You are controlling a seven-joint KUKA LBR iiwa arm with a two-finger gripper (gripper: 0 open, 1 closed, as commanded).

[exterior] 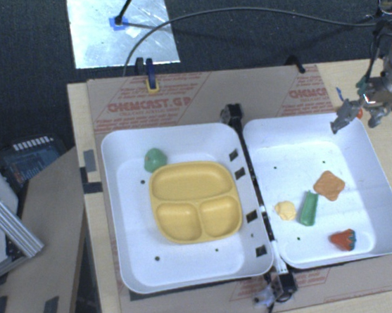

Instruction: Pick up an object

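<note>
My gripper (356, 118) hangs over the far right corner of the right bin (300, 139), open, with nothing between its fingers. Well in front of it, on the right bin's floor, lie an orange waffle-like piece (328, 185), a green cylinder (307, 209), a small pale yellow piece (285, 210) and a red-orange item (343, 240). The left bin (126, 196) holds a yellow divided plate (193, 201) and a small green lump (155, 158) just behind the plate.
A black hinge strip (250, 181) divides the two bins. Both bins rest on a cardboard sheet (174, 94). A cable (256, 11) arcs across the back, and a metal plate (120, 25) lies behind the bench.
</note>
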